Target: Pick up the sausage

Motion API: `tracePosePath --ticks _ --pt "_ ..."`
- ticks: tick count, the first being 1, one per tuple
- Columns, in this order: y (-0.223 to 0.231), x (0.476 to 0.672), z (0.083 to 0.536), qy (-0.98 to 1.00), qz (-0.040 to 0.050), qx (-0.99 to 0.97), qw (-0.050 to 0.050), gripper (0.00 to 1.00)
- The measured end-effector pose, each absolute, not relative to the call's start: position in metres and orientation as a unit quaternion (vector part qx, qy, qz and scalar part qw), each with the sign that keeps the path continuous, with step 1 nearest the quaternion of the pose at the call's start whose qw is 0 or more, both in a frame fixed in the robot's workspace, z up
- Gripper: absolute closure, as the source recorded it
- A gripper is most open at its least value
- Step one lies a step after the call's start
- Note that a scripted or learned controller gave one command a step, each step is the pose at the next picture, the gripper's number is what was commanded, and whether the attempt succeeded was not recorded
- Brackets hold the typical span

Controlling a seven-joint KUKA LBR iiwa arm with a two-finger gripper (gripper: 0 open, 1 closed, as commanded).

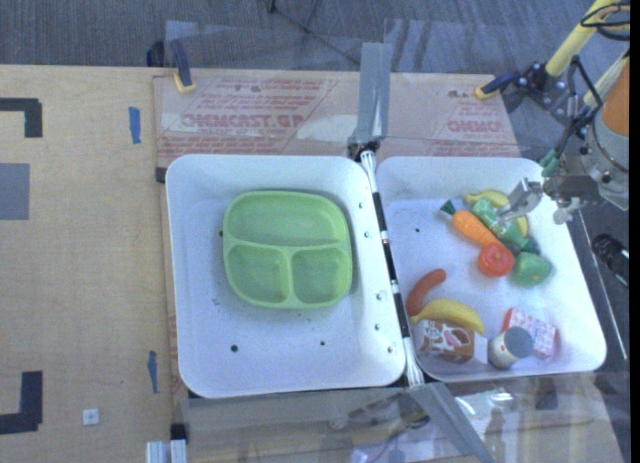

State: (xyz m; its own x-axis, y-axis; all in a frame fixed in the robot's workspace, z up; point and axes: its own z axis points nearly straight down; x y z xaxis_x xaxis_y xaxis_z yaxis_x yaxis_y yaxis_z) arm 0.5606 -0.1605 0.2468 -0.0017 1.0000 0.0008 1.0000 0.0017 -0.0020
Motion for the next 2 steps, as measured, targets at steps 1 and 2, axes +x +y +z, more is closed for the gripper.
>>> tracePosePath --ticks 1,2 --pt "-0.119 0.55 0.126 -0.685 -0.008 -0.728 -0.012 0.0" --pt "-0.102 0.583 0.11 -0.707 -0.0135 -0.707 -0.026 0.0"
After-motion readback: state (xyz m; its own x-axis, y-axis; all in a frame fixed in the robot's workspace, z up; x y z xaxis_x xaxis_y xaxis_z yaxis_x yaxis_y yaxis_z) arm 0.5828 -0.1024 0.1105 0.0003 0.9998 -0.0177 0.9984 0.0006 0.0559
